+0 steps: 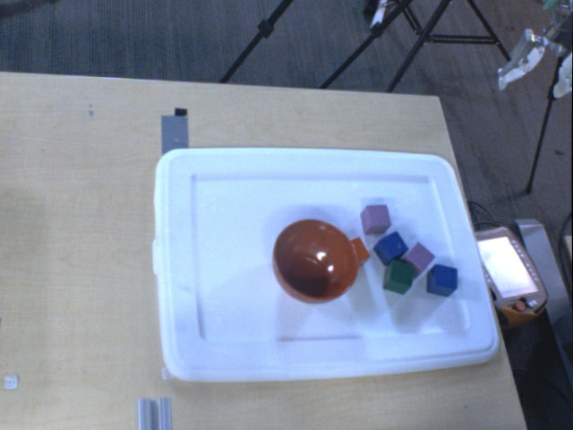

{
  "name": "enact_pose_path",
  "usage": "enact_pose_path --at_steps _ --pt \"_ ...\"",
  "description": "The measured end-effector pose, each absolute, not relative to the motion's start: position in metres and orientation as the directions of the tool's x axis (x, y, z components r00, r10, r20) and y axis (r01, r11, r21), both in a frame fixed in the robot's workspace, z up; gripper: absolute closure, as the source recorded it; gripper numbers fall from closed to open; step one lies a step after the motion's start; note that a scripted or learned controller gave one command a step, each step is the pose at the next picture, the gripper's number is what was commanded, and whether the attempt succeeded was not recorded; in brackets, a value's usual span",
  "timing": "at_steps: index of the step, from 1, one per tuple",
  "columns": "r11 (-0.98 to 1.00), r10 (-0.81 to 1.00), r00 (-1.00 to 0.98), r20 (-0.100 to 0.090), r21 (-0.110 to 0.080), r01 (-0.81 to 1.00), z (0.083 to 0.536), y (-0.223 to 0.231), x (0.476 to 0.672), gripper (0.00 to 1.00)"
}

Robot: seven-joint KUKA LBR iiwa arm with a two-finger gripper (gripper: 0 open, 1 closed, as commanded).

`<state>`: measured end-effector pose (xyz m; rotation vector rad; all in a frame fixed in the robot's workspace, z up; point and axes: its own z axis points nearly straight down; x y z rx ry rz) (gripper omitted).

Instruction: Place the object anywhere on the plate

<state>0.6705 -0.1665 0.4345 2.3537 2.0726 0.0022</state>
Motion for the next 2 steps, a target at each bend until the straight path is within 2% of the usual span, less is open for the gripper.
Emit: enact_pose_path --at_steps 1,2 --pt "0.352 0.936 -0.352 -0.003 0.003 0.936 0.4335 -0.1949 0.6626 0.0" --pt "0.353 0.935 -0.353 -0.003 0.003 0.935 0.4335 -0.1943 0.6628 0.0"
